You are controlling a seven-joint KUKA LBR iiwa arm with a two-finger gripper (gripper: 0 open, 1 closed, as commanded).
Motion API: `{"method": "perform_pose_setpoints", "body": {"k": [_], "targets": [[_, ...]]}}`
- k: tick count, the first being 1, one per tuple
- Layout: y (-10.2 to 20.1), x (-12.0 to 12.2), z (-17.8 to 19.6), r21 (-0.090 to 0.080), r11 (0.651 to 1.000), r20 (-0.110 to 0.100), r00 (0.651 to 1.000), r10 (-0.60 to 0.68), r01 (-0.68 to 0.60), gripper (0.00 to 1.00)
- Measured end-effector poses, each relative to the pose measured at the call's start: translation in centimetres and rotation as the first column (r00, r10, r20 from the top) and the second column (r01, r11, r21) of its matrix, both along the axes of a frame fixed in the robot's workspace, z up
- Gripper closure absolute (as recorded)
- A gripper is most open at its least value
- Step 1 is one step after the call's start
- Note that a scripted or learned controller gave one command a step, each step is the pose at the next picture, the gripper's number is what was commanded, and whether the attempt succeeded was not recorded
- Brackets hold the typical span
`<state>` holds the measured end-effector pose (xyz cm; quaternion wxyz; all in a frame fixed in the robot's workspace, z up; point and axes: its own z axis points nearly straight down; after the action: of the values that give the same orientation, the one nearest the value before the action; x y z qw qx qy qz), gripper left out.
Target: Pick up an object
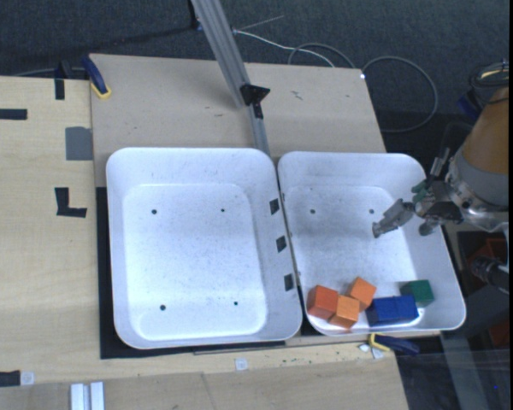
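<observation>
Orange blocks (338,302), a blue block (392,311) and a green block (420,291) are gathered at the right bin's (325,171) near edge | gripper (406,218) is held above that bin's right side, fingers spread, nothing pinched | step: approach | next: a descent toward one block is required.

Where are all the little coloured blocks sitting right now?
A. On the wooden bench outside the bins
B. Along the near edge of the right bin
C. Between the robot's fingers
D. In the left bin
B: the orange blocks, blue block and green block are bunched along the near edge of the right bin, while the gripper is farther back over that bin, apart from them.
</observation>
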<state>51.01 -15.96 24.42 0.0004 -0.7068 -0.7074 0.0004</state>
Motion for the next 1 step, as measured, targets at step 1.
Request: {"method": "perform_pose_setpoints", "body": {"k": [1], "targets": [[2.05,0.69,0.56,0.0,1.0,0.0,1.0,0.003,-0.003,0.0]]}}
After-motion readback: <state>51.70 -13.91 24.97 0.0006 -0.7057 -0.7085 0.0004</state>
